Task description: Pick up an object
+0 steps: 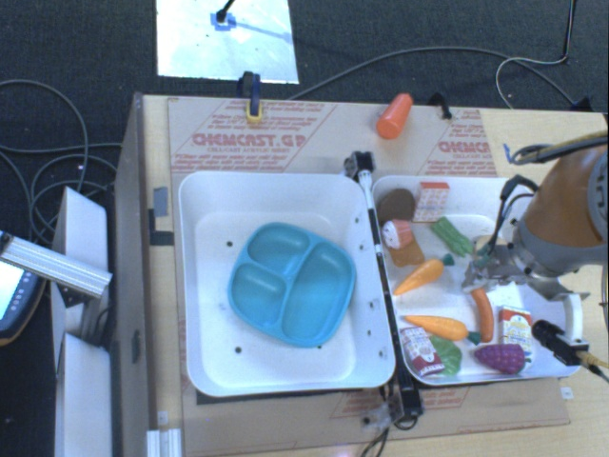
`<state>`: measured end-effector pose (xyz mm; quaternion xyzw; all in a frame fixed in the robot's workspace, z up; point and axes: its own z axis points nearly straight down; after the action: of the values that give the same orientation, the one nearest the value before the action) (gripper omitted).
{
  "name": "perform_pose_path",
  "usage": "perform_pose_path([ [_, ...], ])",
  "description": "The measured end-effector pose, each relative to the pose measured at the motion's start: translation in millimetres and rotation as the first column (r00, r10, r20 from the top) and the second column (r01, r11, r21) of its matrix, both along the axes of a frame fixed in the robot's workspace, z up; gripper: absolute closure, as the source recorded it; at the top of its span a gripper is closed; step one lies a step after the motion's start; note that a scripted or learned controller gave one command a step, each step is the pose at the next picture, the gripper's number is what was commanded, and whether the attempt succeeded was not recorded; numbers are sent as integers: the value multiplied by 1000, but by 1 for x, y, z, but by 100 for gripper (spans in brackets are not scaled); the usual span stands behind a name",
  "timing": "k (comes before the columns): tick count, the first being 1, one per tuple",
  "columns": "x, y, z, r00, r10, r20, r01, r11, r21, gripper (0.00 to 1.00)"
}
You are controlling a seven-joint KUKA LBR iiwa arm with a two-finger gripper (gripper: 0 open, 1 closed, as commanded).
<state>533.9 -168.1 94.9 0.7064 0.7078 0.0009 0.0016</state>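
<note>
The task looks barely begun: nothing is lifted, and all the toy food lies on the floor of the right bin (476,377). The gripper (483,272) sits low at the right of the frame, over the middle of that bin, carried by the grey arm with its orange band (561,203). Whether it is clenched or released I cannot tell, as the wrist hides the tip, and no object shows between it.

Closest to the tip are a small red sausage (483,314) just below it, a green pod (451,236) up and to the left, and an orange carrot (420,276) to the left. A second carrot (438,327) lies lower, beside a purple grape cluster (501,357) and a small carton (515,327). At the top of the bin sit a brown round piece (399,204) and a red-and-white box (433,201). What is left, by my reading, is the whole of it: settling on one item, closing, lifting.

The left bin (205,255) fills the centre and holds a blue divided plate (291,284). Both bins rest on a cardboard sheet (247,141) printed in red; an orange cylinder (394,116) lies on it near the top. Around is dark carpet with cables, and a pale square sheet (225,27) at the upper left
</note>
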Motion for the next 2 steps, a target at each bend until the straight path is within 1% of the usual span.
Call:
perform_pose_path([
  [1, 27, 41, -11, 1000, 2, -2, -2, 1000, 1, 100],
  [2, 42, 87, 90, 1000, 2, 0, -2, 1000, 1, 100],
])
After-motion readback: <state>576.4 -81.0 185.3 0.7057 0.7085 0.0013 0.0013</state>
